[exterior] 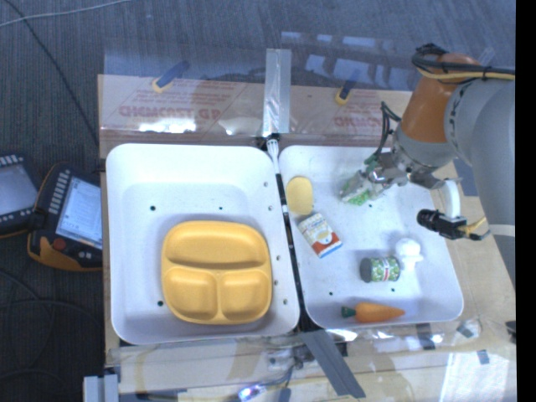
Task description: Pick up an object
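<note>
The carrot (373, 312) lies nearest in the right bin (444, 304), long axis pointing 3 to 9 o'clock. Beyond it sit a can (380, 269) and carton (319, 234). Farthest, the gripper (374, 177) meets a blurred green packet (356, 188); its grip is unclear.

Small green-and-clear object (358, 188) lies in the right bin's (444, 296) far part.

- yellow compartment tray (218, 280) lying in the left bin (126, 224)
- teach pendant (71, 220) on the floor, left of the bench
- cardboard sheet (188, 107) behind the bins
</note>
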Robot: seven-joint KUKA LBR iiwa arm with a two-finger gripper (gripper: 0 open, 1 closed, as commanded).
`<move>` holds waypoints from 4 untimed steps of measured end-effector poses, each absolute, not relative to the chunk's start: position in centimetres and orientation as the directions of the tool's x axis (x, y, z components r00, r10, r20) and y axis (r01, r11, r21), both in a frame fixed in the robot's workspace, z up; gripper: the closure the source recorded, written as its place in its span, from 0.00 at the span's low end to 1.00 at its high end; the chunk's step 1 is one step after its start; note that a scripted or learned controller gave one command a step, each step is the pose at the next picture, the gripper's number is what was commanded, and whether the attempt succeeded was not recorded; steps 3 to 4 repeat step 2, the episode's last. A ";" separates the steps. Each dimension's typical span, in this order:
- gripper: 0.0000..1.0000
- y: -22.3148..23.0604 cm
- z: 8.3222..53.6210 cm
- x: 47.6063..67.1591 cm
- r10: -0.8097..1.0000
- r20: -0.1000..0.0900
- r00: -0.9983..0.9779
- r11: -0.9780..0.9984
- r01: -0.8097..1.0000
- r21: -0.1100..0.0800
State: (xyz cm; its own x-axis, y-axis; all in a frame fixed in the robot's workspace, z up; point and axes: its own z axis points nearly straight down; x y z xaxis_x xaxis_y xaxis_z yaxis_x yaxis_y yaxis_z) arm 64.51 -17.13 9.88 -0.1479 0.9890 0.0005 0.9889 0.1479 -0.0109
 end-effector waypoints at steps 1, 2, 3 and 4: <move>1.00 -12.6 10.5 60.6 0.996 0.002 0.084 -0.084 0.996 -0.005; 1.00 -11.5 18.0 63.5 0.991 -0.002 0.133 -0.133 0.991 -0.006; 1.00 -11.5 18.0 63.5 0.991 -0.002 0.133 -0.133 0.991 -0.006; 1.00 -11.5 18.0 63.5 0.991 -0.002 0.133 -0.133 0.991 -0.006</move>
